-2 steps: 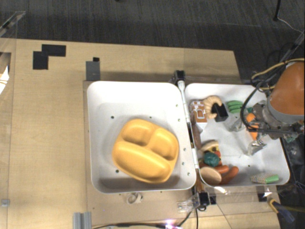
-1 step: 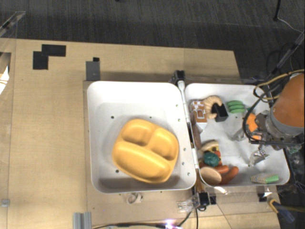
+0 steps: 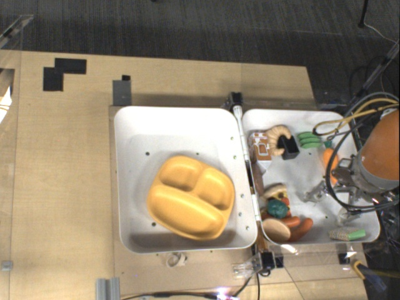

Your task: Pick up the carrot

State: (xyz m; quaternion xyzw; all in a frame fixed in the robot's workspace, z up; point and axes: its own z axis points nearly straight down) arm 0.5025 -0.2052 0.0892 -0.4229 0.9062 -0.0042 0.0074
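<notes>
Orange and small, the carrot (image 3: 327,157) shows as a short tapered piece against the right bin's (image 3: 294,119) white floor, near that bin's right side and just left of the arm's cables, with green pieces (image 3: 307,140) just to its far left. Part of it is hidden by the wiring. No writing on it can be read. The pincer (image 3: 319,194) hangs nearer than the carrot; whether it is open I cannot tell.
</notes>
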